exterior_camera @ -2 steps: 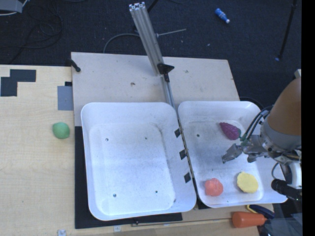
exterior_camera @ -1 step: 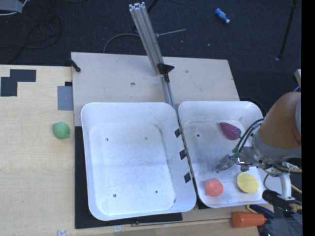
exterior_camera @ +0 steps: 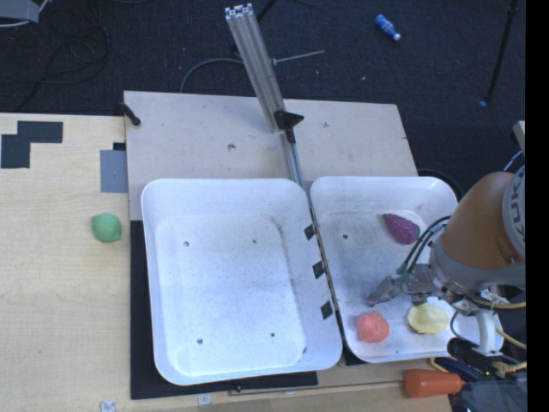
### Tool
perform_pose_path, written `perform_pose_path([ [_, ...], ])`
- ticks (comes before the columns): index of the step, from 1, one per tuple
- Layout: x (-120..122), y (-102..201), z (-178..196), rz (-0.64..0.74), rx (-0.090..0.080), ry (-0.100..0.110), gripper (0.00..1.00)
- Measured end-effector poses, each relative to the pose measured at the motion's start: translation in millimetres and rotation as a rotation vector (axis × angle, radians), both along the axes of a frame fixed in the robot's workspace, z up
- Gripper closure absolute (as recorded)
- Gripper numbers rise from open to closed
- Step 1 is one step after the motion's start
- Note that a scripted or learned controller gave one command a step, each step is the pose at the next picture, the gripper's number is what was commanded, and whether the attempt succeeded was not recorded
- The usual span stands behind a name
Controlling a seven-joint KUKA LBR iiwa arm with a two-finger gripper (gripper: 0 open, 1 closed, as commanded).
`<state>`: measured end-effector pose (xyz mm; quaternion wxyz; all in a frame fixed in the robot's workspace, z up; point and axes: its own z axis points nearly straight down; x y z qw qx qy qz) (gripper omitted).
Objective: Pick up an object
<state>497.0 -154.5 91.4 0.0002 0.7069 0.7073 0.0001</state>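
The gripper (exterior_camera: 383, 293) hangs low over the right bin (exterior_camera: 343, 197) (1 of 2), its fingers narrow and holding nothing. A red object (exterior_camera: 372, 326) lies just near of it, a yellow object (exterior_camera: 428, 318) to the right, a purple object (exterior_camera: 401, 227) farther back.

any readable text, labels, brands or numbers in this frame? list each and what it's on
None readable.
Right bin: no print visible on its rim, nor on the purple object, the red object or the yellow object inside.
Arm's orange band: no marking legible.
Blue item on the dark floor: too small and blurred to tell if it carries a label.
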Motion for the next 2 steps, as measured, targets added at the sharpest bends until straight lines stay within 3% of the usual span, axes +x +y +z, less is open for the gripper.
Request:
perform_pose_path([
  [1,1,-1,12,-0.002,-0.001,-0.003,1.00],
  [2,-5,-2,71,-0.001,-0.001,-0.003,1.00],
])
